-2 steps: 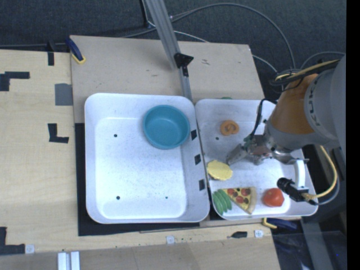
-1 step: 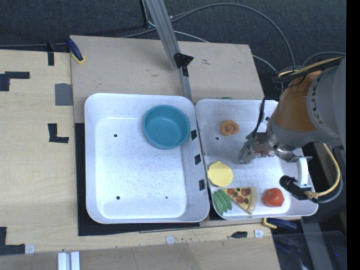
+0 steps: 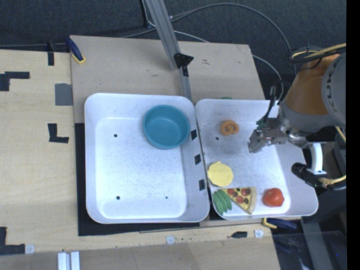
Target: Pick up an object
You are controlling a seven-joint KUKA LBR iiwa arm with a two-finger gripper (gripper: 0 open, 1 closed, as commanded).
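My gripper (image 3: 257, 144) hangs over the right bin (image 3: 247, 108), to the right of its middle. A small orange-brown round piece (image 3: 229, 128) lies to its left in the bin's upper part. Below it rest a yellow round piece (image 3: 220, 174), a pizza slice (image 3: 243, 197), a green vegetable (image 3: 222, 201) and a red tomato (image 3: 273, 197) along the bin's near side. Nothing shows between the fingers.
The left bin (image 3: 107, 167) holds a blue bowl (image 3: 166, 126) in its upper right corner. A grey pole (image 3: 169, 32) slants down to the gap between the bins. Cables (image 3: 264, 61) loop behind the right bin.
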